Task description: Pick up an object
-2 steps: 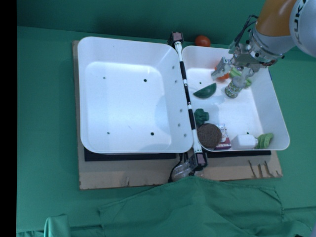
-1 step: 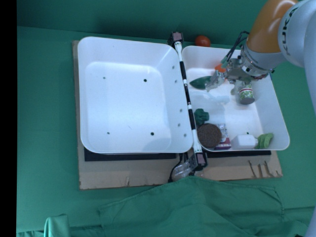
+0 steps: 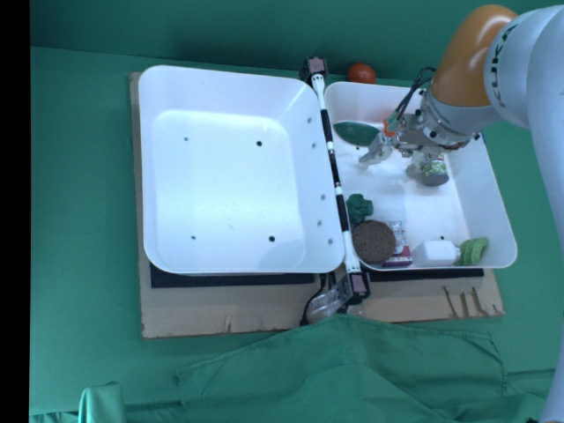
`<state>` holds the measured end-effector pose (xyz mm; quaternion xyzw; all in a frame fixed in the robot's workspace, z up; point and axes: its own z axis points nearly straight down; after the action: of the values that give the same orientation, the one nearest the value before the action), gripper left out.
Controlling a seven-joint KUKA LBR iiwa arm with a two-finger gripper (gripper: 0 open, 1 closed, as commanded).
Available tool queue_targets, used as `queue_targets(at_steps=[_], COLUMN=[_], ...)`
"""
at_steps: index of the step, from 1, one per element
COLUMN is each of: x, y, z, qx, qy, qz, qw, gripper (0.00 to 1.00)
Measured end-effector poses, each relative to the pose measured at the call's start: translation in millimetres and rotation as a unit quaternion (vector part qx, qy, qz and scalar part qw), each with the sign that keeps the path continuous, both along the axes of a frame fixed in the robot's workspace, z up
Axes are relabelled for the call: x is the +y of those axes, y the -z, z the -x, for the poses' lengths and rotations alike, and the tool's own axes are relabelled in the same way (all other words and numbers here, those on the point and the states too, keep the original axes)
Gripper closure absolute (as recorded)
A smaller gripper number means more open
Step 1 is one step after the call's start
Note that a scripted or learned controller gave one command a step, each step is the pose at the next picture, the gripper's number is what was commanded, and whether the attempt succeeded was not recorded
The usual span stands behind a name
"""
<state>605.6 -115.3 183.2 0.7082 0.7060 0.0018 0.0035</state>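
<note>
The arm (image 3: 520,51) reaches in from the right and positions the gripper (image 3: 401,145) over the far part of the right bin (image 3: 493,196), where the loose objects are kept; the left bin (image 3: 176,86) sits just beside it, the two separated by a narrow black-and-white divider strip (image 3: 333,170). Whether the gripper is spread or closed cannot be determined from this view, and no object can be confirmed as held. The wrist is tilted toward the bin floor, which suggests an approach to a pick rather than a carry. The nearest candidates are a dark green oval object (image 3: 355,132) lying just left of the gripper near the far-left corner, and a small grey-green round item (image 3: 432,173) just beside the gripper on its near-right side; which of the two is targeted cannot be determined. Other candidates lie along the near wall: a brown disc (image 3: 374,241), a green lumpy piece (image 3: 359,206) just beyond it, a white block (image 3: 437,252) and a light green item (image 3: 474,250) in the near-right corner. A red round object (image 3: 361,72) rests outside the bin, beyond its far wall, and is judged out of scope. Crowding near the walls is a likely cause of a failed pick.
</note>
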Motion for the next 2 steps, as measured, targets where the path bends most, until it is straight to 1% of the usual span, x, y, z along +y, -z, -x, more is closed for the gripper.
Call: queue_targets(at_steps=[1,2], x=[-1.8,3.5], y=[-16.3,-71.5], z=[-3.0,-13.2], qx=[-0.008,-0.002], qy=[0.002,-0.001], qz=[0.0020,0.0001], qw=[1.0000,1.0000], gripper=[1.00,1.00])
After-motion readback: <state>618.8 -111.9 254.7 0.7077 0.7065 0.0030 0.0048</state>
